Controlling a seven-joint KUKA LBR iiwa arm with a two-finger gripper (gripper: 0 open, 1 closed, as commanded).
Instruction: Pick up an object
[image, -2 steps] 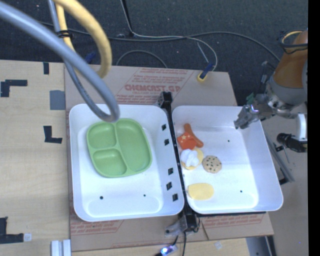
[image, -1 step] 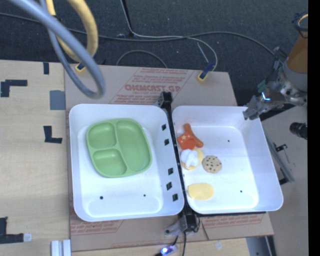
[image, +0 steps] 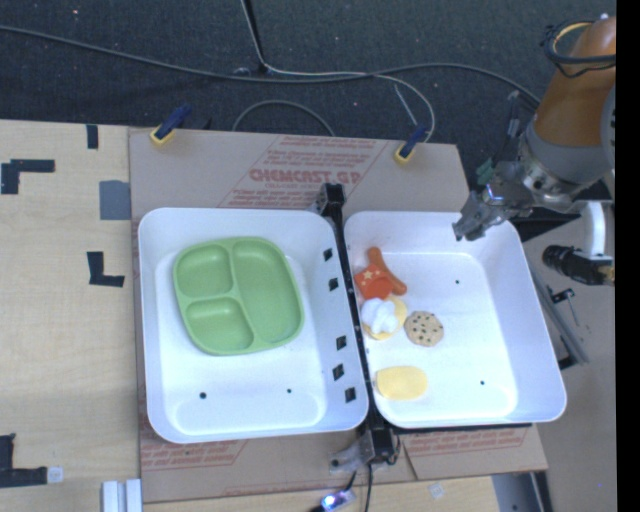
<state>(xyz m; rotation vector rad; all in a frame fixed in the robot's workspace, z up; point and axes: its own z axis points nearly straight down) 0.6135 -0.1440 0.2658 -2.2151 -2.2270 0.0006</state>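
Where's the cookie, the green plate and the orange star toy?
cookie (image: 424, 328): camera view, middle of its top.
green plate (image: 238, 295): camera view, ridge between its compartments.
orange star toy (image: 378, 278): camera view, middle of its body.

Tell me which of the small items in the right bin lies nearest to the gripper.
The orange star-shaped toy: it lies highest in the right bin, closest to the gripper; the cookie and yellow piece lie lower.

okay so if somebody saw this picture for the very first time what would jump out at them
First, the bright green three-compartment plastic plate, lying flat in the left shallow white bin. Next, the small cluster of toy food along the left side of the right shallow white bin: an orange star-topped figure, a white piece, a round chocolate-chip cookie and a pale yellow oval piece. The grey two-finger gripper hangs over that bin's far right corner, apart from them.
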